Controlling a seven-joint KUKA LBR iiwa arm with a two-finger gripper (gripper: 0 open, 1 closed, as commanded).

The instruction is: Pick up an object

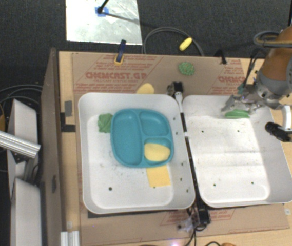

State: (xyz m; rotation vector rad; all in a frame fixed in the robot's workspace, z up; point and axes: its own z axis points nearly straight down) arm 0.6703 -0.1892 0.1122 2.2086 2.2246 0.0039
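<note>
Green, a flat object (236, 115) lies at the right bin's (238, 158) twelve o'clock rim, with the gripper (240, 103) low just above it, seemingly placed for a grasp, though whether its fingers are closed I cannot tell.

A teal tray (135, 137) with yellow food (156, 151) sits in a white bin (92, 188); a green piece (105, 122) lies beside it.

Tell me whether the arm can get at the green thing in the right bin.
Probably yes: the gripper is right above the green object near the right bin's far edge, with nothing between them.
</note>
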